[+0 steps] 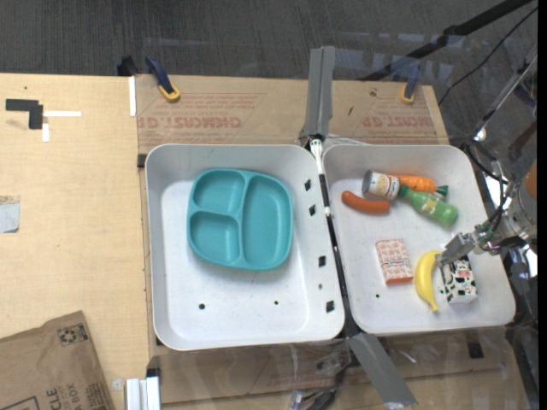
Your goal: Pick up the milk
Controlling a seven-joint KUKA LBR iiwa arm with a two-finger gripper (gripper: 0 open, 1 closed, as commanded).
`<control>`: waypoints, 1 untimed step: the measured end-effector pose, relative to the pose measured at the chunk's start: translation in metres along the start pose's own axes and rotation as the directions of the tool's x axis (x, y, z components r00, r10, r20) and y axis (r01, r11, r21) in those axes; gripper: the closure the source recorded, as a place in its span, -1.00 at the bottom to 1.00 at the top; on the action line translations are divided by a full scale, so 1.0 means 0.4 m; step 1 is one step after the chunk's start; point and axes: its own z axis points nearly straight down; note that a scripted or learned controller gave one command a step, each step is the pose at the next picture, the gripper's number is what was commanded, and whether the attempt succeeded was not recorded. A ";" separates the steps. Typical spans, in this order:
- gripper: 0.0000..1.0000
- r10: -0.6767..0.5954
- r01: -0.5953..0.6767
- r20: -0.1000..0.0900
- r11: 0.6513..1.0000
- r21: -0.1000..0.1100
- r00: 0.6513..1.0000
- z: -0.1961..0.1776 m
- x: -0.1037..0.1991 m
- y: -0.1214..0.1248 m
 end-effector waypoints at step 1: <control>-1.00 -0.073 0.073 0.015 0.997 -0.021 0.997 0.181 -0.077 0.008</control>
